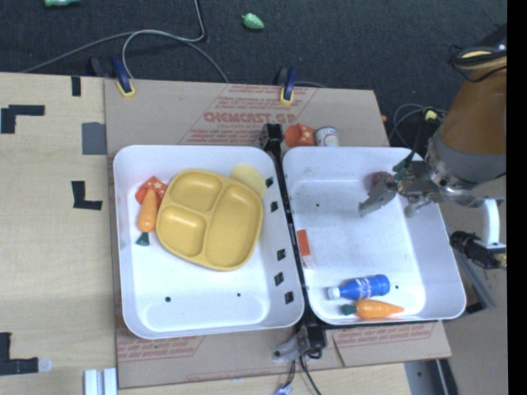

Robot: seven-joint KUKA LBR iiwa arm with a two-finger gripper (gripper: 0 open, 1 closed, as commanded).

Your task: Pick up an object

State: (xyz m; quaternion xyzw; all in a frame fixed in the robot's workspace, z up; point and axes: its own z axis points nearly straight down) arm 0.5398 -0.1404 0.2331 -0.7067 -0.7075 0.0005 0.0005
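My gripper point(395, 201) hangs over the upper right part of the right bin point(428, 257). It is open, and its two grey fingers point(372, 202) are spread with bare white bin floor between them. A blue bottle point(360, 287) with a white cap lies near the bin's front wall. An orange toy carrot point(379, 308) lies just in front of the bottle. Both are well below the gripper in the camera view. A small orange piece point(301, 245) rests by the bin's left wall.
The left bin point(198, 307) holds a yellow divided plate point(209, 219), a small carrot point(147, 212), a red piece point(151, 189) and a pale yellow item point(248, 175). A red item point(297, 135) and a small can point(327, 137) sit behind the bins. Black clips point(284, 253) line the divide.
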